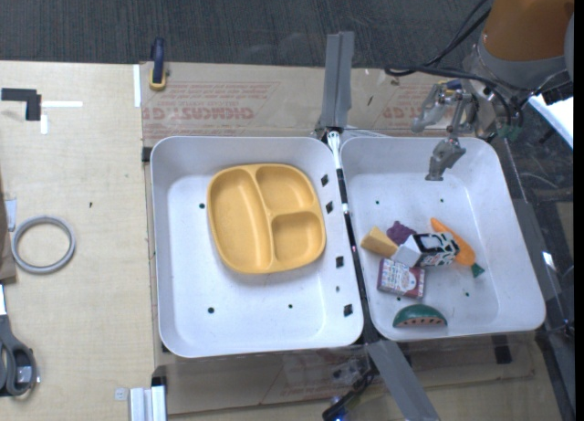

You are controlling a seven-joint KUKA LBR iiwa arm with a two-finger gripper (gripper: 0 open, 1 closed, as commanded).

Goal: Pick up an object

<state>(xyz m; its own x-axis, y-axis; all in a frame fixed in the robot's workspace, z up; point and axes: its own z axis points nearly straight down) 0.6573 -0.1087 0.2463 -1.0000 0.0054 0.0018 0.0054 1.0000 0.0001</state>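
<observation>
The pincer (444, 162), grip state impossible to tell, hangs over the right bin (511, 191)'s far edge; the toy cluster (420, 255) lies nearer the camera.

plate (266, 217) in left bin (173, 255), toys (418, 255) right

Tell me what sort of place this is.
Probably a robotics lab's grasping bench: two shallow white plastic bins side by side, a grey two-finger gripper over toy food, and a roll of grey tape.
</observation>
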